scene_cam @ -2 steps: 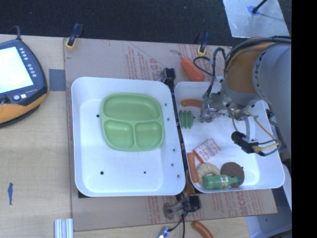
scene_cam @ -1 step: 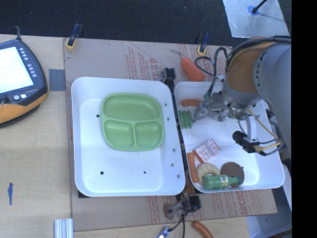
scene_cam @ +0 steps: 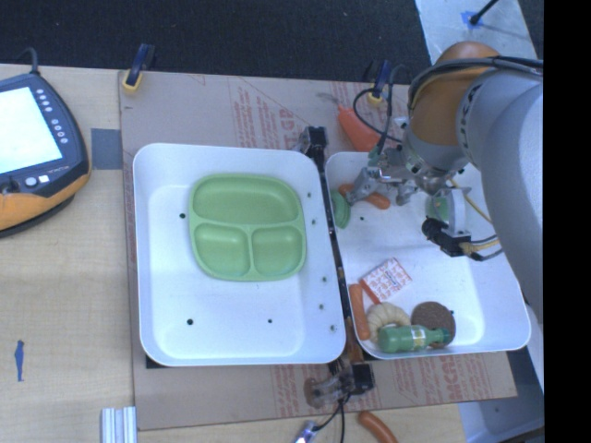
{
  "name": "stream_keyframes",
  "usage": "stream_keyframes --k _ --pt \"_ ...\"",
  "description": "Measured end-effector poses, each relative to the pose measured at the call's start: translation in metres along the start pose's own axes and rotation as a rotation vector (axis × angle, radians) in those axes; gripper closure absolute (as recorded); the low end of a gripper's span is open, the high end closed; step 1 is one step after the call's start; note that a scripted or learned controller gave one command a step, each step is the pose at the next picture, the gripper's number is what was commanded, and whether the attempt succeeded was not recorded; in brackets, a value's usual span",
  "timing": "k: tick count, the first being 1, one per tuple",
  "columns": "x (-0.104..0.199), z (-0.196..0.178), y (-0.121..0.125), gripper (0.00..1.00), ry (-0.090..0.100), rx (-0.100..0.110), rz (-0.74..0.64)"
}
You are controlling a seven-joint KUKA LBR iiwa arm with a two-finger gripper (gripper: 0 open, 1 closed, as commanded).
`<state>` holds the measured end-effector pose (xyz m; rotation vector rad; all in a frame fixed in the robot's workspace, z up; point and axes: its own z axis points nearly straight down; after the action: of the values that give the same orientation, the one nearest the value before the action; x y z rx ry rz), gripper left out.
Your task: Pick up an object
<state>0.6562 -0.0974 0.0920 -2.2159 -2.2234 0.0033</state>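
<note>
Green bottle (scene_cam: 413,339) lies along the right bin's (scene_cam: 499,335) near rim.
Claw (scene_cam: 374,185) hovers at the bin's far-left corner — spread or pinching, I cannot tell.

Both white bins (scene_cam: 166,247) look like smooth, faintly glossy plastic, as does the green divided plate (scene_cam: 247,226). The table (scene_cam: 65,293) is pale matt wood under brown cardboard (scene_cam: 268,109). The green bottle (scene_cam: 413,339) shines.

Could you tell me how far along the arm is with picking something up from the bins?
Nothing looks lifted yet. The gripper is low over the far end of the right bin, near an orange piece. The green bottle, brown disc and red-and-white packet lie at the near end. Grasping and lifting remain.
</note>
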Motion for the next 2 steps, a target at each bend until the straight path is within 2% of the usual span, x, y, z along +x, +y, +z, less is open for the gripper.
stream_keyframes --k 2 --pt "0.0027 0.0002 -0.0002 0.0 0.0 0.002 -0.001"
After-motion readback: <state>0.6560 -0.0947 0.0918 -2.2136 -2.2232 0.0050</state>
